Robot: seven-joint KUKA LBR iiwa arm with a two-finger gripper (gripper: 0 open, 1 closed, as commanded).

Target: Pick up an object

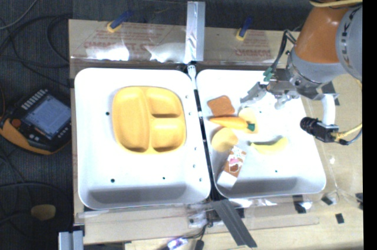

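Note:
The right bin [294, 181] holds an orange-brown toast-like square [221, 105], an orange carrot with a green tip [231, 122], a pale yellow round piece [222, 139], a yellow banana [270, 144] and a small white and brown packet [233, 164]. My gripper [268, 96] hangs over the upper part of this bin, right of the toast and above the banana. Its fingers [253, 93] stand spread apart with nothing between them.
The left bin [94, 181] holds a yellow divided tray [149, 118]. A metal divider [200, 125] runs between the bins. A handheld controller [36, 120] lies on the floor to the left. The grey and orange arm [327, 36] comes in from the upper right.

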